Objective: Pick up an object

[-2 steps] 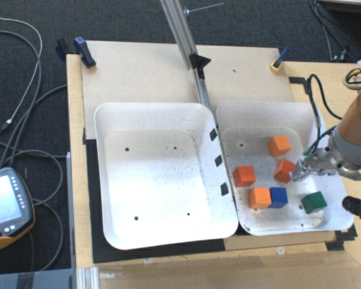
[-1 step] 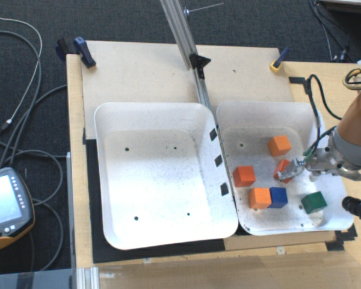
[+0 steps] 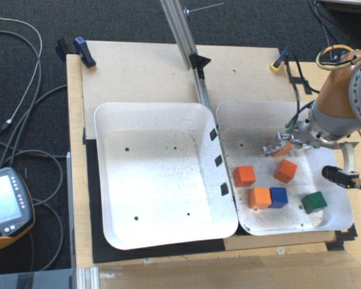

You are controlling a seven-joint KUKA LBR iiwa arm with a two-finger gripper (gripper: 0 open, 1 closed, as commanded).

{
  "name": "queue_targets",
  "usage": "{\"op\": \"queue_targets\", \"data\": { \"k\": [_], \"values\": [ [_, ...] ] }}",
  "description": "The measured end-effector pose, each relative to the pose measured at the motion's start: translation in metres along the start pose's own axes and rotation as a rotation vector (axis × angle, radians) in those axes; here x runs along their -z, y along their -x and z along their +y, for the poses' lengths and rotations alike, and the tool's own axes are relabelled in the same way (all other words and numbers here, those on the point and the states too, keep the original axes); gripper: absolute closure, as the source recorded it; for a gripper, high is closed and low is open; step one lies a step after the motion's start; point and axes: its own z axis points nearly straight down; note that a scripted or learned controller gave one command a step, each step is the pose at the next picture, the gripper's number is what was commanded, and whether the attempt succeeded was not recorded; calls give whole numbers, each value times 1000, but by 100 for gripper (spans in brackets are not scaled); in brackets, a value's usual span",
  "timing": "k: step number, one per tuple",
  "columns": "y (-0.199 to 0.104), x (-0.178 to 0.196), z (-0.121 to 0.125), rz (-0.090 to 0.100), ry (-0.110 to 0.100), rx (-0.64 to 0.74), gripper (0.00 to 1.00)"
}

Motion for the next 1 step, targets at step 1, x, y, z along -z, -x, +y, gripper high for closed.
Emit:
{"op": "queue_targets", "data": {
  "k": [1],
  "values": [
    [-10, 1, -34, 3, -8, -6, 0]
  ]
}}
